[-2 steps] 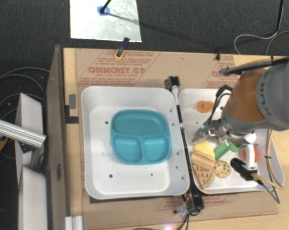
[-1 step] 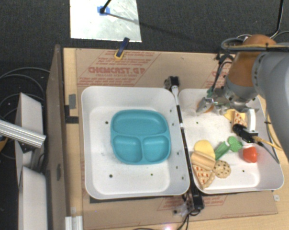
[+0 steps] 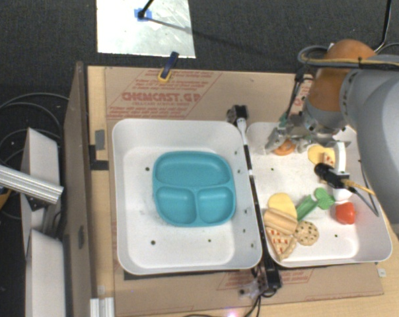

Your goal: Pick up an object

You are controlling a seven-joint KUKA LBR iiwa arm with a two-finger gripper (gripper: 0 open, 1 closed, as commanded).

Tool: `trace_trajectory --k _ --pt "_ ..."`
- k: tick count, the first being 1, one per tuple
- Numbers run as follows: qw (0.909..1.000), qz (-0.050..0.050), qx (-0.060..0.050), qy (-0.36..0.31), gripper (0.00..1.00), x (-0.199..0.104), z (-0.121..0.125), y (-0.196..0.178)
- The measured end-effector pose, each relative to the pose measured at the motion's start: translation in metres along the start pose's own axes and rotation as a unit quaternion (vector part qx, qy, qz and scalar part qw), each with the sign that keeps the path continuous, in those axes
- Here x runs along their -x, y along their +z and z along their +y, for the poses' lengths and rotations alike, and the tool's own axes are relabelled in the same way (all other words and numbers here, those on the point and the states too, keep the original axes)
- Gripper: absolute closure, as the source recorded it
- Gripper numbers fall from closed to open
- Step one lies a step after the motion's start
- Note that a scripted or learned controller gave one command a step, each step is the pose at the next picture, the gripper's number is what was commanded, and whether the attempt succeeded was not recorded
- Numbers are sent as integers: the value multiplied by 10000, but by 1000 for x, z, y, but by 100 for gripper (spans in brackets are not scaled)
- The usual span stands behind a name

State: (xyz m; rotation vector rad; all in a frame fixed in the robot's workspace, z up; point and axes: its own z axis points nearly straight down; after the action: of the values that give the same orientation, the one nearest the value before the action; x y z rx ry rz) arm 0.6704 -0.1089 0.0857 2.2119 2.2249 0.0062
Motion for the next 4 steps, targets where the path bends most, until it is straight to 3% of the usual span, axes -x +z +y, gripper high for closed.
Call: trace_trajectory --k 1,2,3,4 --pt "10000 -1 -57 58 0 48 -89 1" --pt "10000 0 -21 35 0 91 -90 0" --pt "10000 14 -47 26 0 48 -146 1" --pt "10000 1 -6 26 100 50 -142 -11"
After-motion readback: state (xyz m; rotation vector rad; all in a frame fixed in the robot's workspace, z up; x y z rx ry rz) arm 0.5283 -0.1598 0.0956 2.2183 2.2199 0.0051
